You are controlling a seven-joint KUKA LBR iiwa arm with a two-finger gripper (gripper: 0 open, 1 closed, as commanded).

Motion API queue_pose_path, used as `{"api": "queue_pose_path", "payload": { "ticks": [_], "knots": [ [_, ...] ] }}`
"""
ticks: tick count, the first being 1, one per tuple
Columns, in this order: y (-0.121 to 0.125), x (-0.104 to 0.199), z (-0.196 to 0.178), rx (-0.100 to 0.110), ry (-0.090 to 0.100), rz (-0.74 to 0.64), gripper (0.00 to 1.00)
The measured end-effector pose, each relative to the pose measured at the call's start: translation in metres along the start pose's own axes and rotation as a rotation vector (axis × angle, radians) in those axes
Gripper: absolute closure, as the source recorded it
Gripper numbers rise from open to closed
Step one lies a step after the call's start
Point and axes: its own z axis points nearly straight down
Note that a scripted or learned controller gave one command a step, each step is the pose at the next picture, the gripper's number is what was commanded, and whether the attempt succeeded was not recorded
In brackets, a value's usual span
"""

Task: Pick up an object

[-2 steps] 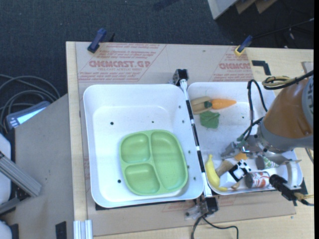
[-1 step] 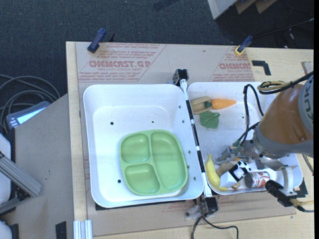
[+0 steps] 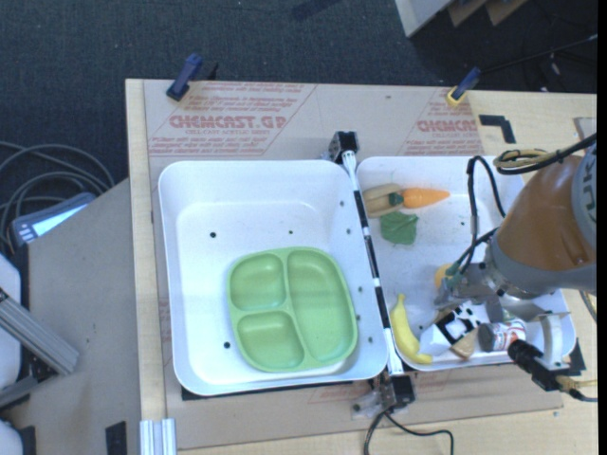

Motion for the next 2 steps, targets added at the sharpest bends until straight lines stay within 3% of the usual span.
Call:
{"api": "queue_pose_path", "payload": {
  "ticks": [1, 2],
  "knots": [
    [-0.0003, 0.0001, 0.0004, 0.001, 0.000, 0.000, 0.00],
    [-0.0001, 0.0002, -0.0094, 0.000, 0.000, 0.001, 1.00]
  ]
}}
